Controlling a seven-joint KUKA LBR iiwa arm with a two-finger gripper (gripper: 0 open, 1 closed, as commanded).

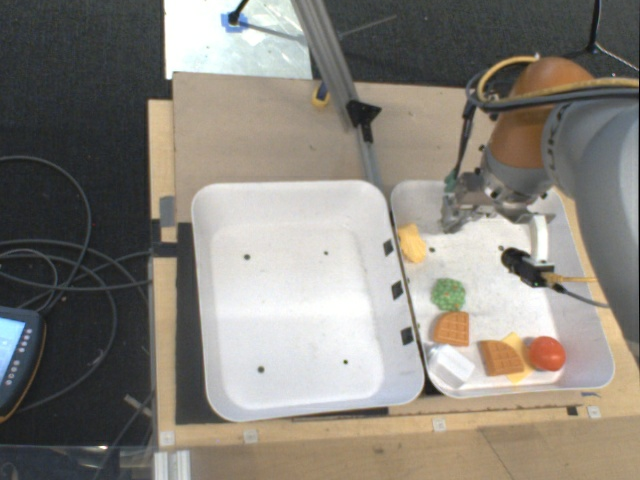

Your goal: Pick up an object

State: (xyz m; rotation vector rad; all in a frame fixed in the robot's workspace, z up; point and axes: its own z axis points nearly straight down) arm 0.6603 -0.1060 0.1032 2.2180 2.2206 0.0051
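Two white bins side by side on the tabletop [260, 103]. In the right bin [585, 368]: yellow piece [411, 242] by the left wall, green ball [448, 293] below it, waffle [451, 329], white block [452, 366], orange slab [498, 357] on a yellow wedge [514, 346], red ball [546, 353]. Jaws [457, 211] low over that bin's upper part, right of the yellow piece, apart from it; cannot tell whether clenched or released. Left bin [300, 298] bare white.

Open floor mid-right bin [480, 258]; toys [470, 343] crowding its front, yellow piece [411, 242] by the divider.
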